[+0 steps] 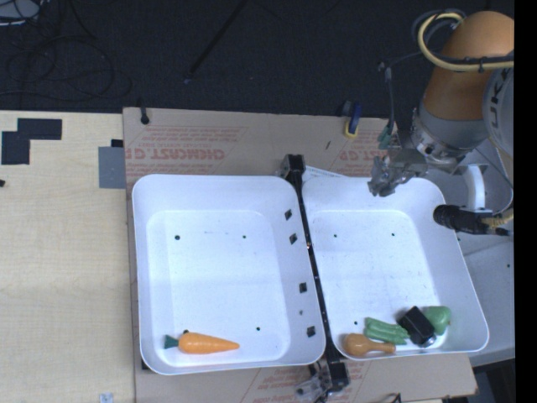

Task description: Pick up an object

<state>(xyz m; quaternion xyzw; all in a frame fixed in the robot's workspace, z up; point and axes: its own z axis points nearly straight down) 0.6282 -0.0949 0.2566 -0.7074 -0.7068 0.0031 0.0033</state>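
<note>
An orange carrot (pixel 206 342) with a dark green stem end lies near the front edge of the left bin (pixel 151 225). In the front right corner of the right bin (pixel 445 225) sit a tan pear-shaped piece (pixel 367 346), a green pod-like piece (pixel 386 331), a black block (pixel 416 325) and a green round piece (pixel 439 316), all close together. My gripper (pixel 382 185) hangs above the back edge of the right bin, far from these objects, with nothing in it.
A black divider strip (pixel 304 259) runs between the two bins. Both bins rest on a cardboard sheet (pixel 218 145). A blue and yellow clip (pixel 351 117) sits at the cardboard's back edge.
</note>
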